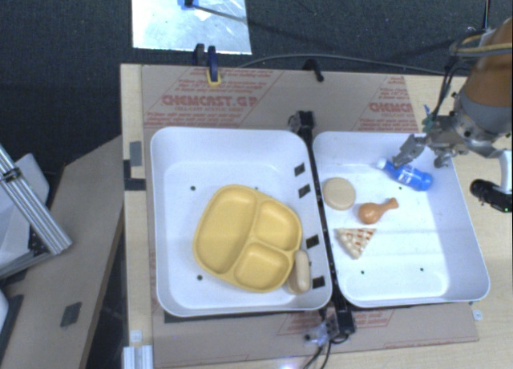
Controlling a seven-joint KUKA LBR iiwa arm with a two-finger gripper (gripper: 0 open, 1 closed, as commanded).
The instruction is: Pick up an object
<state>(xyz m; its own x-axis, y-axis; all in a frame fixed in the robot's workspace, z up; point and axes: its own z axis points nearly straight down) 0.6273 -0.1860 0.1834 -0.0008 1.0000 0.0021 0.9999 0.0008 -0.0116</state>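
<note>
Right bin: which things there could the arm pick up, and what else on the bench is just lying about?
Pickable, right bin:
- blue bottle, beside the gripper
- round biscuit
- drumstick
- pizza slice

Lying about, left bin:
- yellow tray
- bread roll at the tray's edge

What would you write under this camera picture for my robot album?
Robot gripper hovers by a blue toy in the right bin; a yellow tray sits in the left bin.
</note>
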